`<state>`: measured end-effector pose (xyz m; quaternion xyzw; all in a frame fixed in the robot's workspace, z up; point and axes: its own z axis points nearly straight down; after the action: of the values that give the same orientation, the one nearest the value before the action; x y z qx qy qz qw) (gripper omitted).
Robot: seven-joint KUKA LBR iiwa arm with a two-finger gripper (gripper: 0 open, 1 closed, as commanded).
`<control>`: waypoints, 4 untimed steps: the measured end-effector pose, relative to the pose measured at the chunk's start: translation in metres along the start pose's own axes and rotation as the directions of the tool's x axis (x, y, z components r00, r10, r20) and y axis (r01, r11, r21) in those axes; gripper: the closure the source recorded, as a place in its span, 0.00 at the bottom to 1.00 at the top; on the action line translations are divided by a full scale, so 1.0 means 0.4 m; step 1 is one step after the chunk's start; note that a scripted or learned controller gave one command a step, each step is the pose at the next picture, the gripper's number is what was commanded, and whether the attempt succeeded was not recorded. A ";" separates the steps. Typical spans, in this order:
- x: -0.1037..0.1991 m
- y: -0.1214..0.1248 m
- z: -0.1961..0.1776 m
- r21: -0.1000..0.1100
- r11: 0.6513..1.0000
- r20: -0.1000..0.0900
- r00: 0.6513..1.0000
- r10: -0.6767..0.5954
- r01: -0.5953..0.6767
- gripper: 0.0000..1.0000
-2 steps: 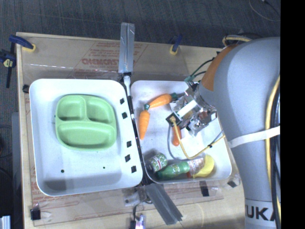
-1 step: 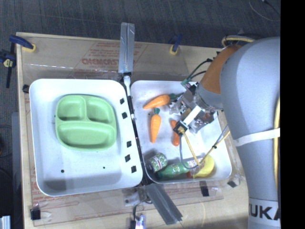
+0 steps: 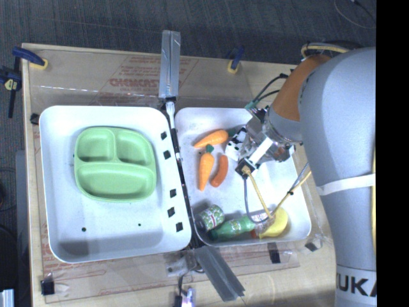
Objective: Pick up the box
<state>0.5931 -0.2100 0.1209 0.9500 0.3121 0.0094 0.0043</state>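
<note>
The gripper [image 3: 242,144] hung over the upper middle part of the right bin [image 3: 300,200], just to the right of three carrots [image 3: 211,160] that lay close together. From above, the wrist covered it, so I could not tell if it was released or clenched, and nothing could be seen held in it.

I could not make out the box with certainty. Most probably it lay under the wrist, in that same upper part of the right bin, but this is only a guess. Along the lower wall of this bin lay a round can [image 3: 211,217], a green bottle [image 3: 235,228] touching it, and a banana [image 3: 277,224] in the corner. The left bin [image 3: 57,232] held a green divided plate [image 3: 115,164], well apart from the arm.

A small box of this kind should be light and stiff at its edges, while its wide faces may bend in a little under pressure. Its surface is likely smooth, so it can slip if it is pinched at a corner. In my judgement the best hold is on two opposite flat sides, near the middle, with the gripper coming straight down. The carrots were near, so a careless approach could push them or catch one instead.
</note>
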 end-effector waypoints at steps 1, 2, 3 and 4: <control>0.002 -0.002 -0.023 0.004 1.000 0.001 1.000 -0.006 0.006 1.00; -0.106 -0.080 0.062 0.022 0.987 0.014 0.987 -0.159 0.158 1.00; -0.059 -0.213 -0.153 0.019 0.991 0.014 0.991 -0.134 0.134 1.00; 0.054 -0.335 -0.327 0.016 0.992 0.012 0.992 -0.128 0.128 1.00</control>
<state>0.5284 -0.0889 0.2503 0.9280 0.3725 0.0004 -0.0001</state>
